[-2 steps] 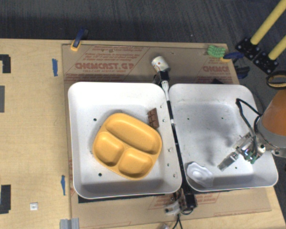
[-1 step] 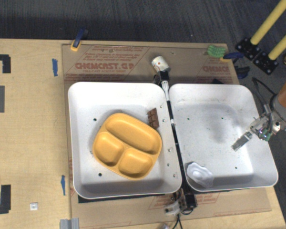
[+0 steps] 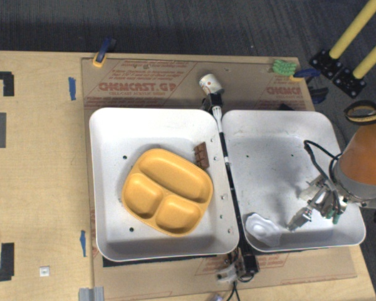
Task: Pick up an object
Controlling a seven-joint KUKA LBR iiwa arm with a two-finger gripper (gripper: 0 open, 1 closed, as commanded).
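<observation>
- The claw point(image 3: 302, 217) is seen low in the right bin point(image 3: 269, 137), at its near right, slung under the grey wrist and orange band of the arm point(image 3: 363, 162) reaching in from the right.
- How far the claw is parted cannot be told, and nothing can be made out in its grip.
- A small pale, translucent object point(image 3: 260, 226) is pictured just left of the claw, against the bin's near wall; whether the two touch cannot be told.
- A yellow divided tray point(image 3: 168, 190) lies in the middle of the left bin point(image 3: 113, 143), with a small brown piece point(image 3: 201, 155) at that bin's right edge, both well apart from the claw.
- Both bins are carried by the counter point(image 3: 37, 168).
- The approach step is judged to be in hand, with the pale object the likely target.
- A short shift left and a firm closing around the object are called for before any lift.
</observation>
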